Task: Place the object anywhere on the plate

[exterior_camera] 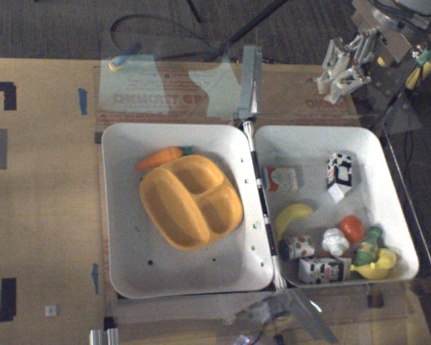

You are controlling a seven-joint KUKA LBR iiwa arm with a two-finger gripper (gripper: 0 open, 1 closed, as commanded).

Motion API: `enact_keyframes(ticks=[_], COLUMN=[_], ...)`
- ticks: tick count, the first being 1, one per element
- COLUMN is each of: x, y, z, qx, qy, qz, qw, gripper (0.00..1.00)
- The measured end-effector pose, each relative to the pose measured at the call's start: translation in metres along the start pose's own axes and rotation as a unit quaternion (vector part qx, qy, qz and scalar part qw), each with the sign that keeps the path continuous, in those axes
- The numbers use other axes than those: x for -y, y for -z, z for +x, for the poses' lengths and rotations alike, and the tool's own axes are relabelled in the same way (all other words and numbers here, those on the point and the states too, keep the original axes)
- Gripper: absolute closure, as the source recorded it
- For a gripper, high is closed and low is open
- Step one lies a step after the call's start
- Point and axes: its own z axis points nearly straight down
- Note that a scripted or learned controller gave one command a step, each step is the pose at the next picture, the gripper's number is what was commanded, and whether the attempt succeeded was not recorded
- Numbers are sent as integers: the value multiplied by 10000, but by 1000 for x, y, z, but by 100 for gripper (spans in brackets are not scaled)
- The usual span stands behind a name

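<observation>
Orange plate (pixel 192 201) sits in left bin (pixel 122 214), carrot (pixel 159 157) touching its rim; hand (pixel 339 70) hovers beyond right bin (pixel 395 192).

Cardboard sheet (pixel 140 95) behind the bins: carrying a line of faint print under clear film, showing upside down and too blurred to read.
Small carton (pixel 283 178) in the right bin: showing a red and white label, wording too small to make out.
Black-and-white cartons (pixel 340 172): bearing cow-patch markings, no legible text.
</observation>
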Motion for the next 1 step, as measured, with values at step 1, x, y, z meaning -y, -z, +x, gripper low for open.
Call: enact_keyframes(ticks=[1], x=[35], y=[-6], z=[-4], qx=[-2], qy=[-1591], qz=[9], qw=[9873], gripper=[100])
